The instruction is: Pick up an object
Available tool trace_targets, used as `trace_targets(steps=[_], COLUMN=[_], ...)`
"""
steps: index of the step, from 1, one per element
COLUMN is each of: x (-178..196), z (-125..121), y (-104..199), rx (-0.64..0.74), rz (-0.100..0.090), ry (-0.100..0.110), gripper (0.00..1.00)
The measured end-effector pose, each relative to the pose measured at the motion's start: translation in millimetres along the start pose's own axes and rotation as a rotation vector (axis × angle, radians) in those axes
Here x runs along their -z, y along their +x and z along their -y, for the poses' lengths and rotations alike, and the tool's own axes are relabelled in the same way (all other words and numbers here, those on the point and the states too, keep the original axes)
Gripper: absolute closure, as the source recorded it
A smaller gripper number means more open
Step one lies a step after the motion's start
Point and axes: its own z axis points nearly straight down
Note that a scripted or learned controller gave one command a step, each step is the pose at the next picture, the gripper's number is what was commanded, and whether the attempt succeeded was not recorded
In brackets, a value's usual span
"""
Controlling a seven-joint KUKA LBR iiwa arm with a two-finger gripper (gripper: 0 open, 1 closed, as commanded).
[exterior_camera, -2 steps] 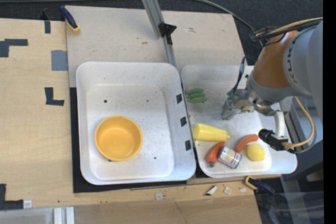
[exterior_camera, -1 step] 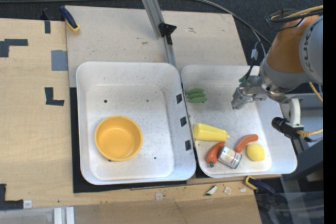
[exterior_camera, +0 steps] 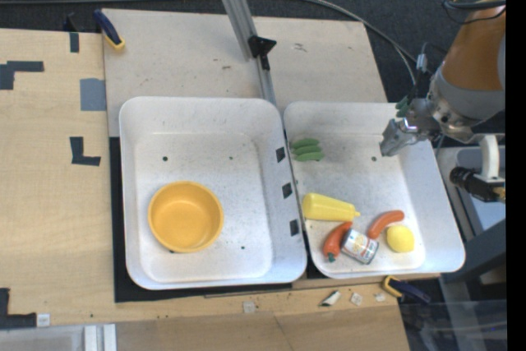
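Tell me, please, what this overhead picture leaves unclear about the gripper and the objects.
- Gripper: small and blurred, finger opening unreadable.
- Small can: label too small to read.
- Red chilli: lower end hidden by the can.
- Arm: cut off by the right edge.

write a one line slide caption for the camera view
Gripper above the right bin holding a green item, yellow corn, carrot and can; yellow bowl in the left bin.

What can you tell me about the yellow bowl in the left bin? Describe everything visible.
The yellow bowl is round, plain and smooth, plastic by the look of it. It stands upright, mouth up, with nothing visible inside. It rests on the floor of the left bin, toward its near left corner, apart from every other object.
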Motion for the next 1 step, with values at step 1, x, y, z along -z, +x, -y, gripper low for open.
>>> trace_targets(steps=[1], x=[52.0], z=[-8.5], y=[-7.0], rx=[0.001], rz=[0.0], ry=[0.001], gripper=[1.0])
